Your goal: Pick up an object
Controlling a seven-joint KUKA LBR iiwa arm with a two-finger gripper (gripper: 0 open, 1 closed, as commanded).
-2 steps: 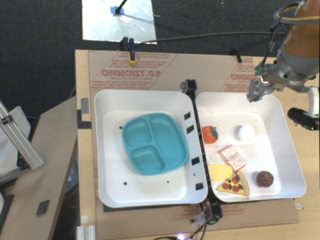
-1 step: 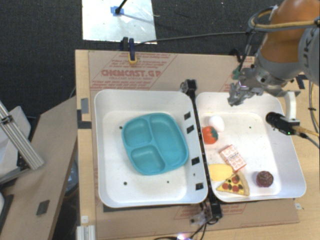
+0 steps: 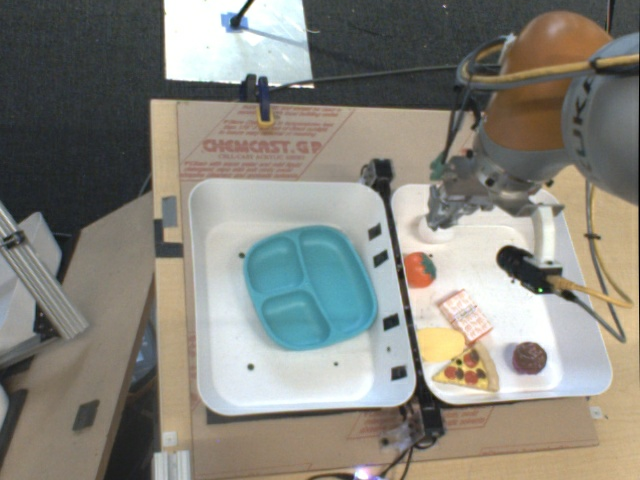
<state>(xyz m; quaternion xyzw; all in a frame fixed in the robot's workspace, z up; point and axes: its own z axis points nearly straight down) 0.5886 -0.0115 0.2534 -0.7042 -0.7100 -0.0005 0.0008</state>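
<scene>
- Six things or so sit in the right bin, and the gripper hangs low over its far left corner, by the divider.
- Can't tell from this angle if it's open or closed; the wrist hides the tip.
- Closest pick is the little tomato, just beside the gripper on the near side. The pink wafer and pizza slice are farther toward me, and the brown ball is well apart.
- My worry: come straight down from here and it grabs bare bin floor or clips the wall.
- The tomato's round, so an off-centre pinch probably squirts it away.
- The teal plate in the other bin isn't in play, I reckon.
</scene>
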